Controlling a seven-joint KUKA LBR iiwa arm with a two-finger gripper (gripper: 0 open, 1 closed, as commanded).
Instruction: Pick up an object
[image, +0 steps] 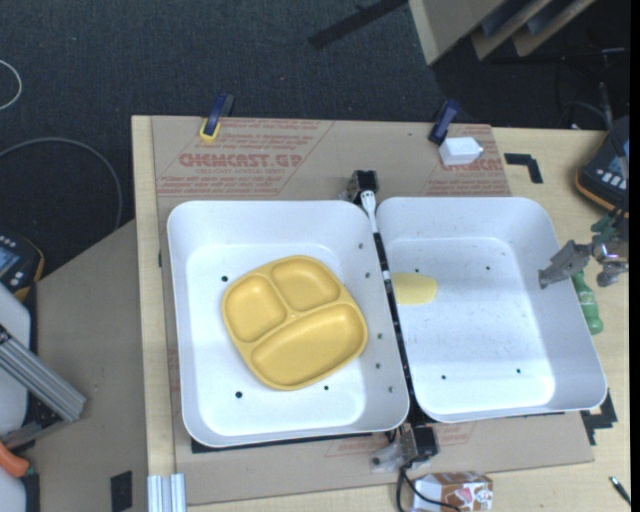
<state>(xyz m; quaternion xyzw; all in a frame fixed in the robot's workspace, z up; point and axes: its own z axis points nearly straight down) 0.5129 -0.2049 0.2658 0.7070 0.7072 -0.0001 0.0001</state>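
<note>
Two shallow white bins sit side by side on the surface (300, 150), a board printed with red lettering. The left bin (200, 240) holds one yellow divided plate (293, 320) with three compartments, lying flat near the bin's middle. The right bin (520, 230) holds one small pale-yellow object (414, 289), lying on the floor just beside the left wall, close to the seam between the bins; its shape is too blurred to identify.

One gripper (592, 262) shows at the right edge of the view, over the right bin's right rim and well apart from both yellow items. The arm behind it is cut off by the frame. Whether the jaws are spread or pressed together cannot be told. A green object (588, 305) lies just below the gripper along the rim; whether it touches the gripper is unclear.

Two blue clamps (216, 115) (444, 121) grip the board's far edge, and one white block (460, 151) sits beside the right clamp.
</note>
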